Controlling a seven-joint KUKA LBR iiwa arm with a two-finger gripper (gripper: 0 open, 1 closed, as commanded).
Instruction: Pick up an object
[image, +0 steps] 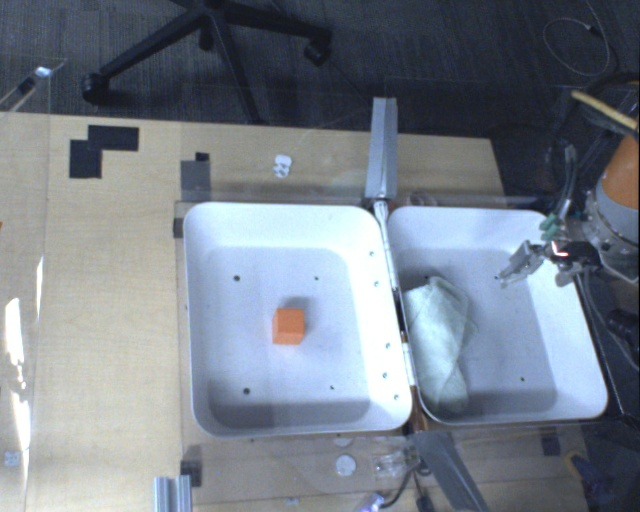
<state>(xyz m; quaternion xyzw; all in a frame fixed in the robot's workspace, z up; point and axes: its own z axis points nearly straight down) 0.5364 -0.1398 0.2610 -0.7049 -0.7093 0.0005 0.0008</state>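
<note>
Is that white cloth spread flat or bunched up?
Bunched up. The cloth lies crumpled in folds against the left wall of the right bin.

Black tape patches (100, 148) lie on the wooden bench (90, 330), left of the metal post (382, 150); chair legs (210, 40) beyond the post

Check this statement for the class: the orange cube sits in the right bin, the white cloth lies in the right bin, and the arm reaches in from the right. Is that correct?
One detail is wrong. The camera view shows the orange cube in the left bin, not the right bin. The white cloth does lie in the right bin, and the arm does reach in from the right.
</note>
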